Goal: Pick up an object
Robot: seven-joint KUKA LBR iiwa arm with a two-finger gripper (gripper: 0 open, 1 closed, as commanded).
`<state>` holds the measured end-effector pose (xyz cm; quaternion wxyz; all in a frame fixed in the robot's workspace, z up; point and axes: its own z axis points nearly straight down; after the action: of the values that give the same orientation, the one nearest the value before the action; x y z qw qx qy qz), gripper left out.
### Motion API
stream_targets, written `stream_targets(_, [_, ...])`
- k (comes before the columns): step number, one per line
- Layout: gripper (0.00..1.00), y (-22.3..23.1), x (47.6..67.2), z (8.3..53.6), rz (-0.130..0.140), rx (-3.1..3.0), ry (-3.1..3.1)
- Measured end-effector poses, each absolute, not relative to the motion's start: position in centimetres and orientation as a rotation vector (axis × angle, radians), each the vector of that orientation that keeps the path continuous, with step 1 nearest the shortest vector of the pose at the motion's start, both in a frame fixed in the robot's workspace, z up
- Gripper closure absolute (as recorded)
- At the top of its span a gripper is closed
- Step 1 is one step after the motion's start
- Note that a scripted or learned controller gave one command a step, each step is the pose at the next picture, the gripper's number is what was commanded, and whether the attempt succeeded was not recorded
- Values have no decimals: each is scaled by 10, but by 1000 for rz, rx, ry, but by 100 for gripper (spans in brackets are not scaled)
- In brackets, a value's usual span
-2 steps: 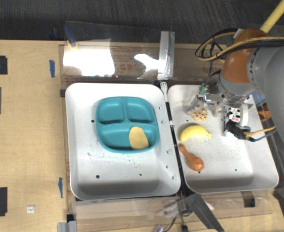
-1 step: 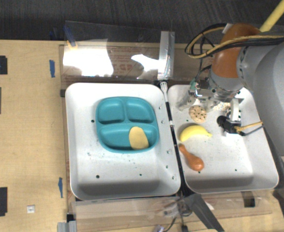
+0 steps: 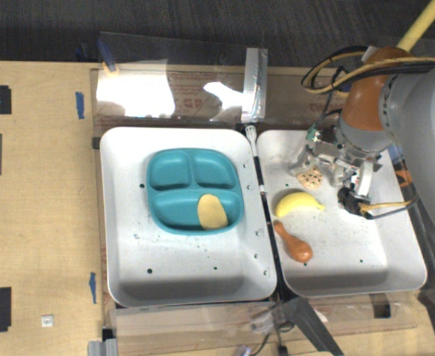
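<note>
Pincer (image 3: 322, 170) hangs low over the right bin's (image 3: 395, 262) far corner, above a spotted cracker (image 3: 309, 177), presumably lining up; whether it is apart or together cannot be told.

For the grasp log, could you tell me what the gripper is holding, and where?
It cannot be told: the gripper sits over a small tan object.

Single fixed camera above my tabletop (image 3: 32, 199), looking down at a slant. Both white bins sit in frame side by side: left bin (image 3: 121, 258), right bin (image 3: 373, 262). My arm (image 3: 417, 117) enters from the right edge; framing moderately close.
</note>
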<state>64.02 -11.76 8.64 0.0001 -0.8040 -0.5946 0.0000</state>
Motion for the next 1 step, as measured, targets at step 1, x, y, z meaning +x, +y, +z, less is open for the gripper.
stream_targets(1, [0, -109, 564, 88, -7, -2413, -2018])
